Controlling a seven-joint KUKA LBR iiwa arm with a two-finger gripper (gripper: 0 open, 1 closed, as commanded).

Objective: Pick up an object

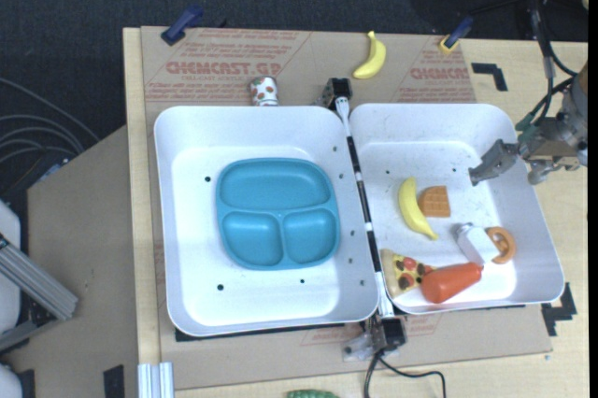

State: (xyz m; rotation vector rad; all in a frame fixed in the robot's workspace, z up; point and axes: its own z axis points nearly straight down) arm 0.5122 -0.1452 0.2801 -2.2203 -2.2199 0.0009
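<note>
Banana [415, 208] left of fingers [490, 165]

Left bin [177, 200]: blue divided tray [277, 211], centred. Right bin [523, 228]: banana [412, 208] touching waffle piece [434, 200]; pizza slice [403, 271], carrot [452, 281], pretzel [501, 244] lower right. Gripper [493, 164] over its right rim. Second banana [370, 58] on the bench above.
</note>
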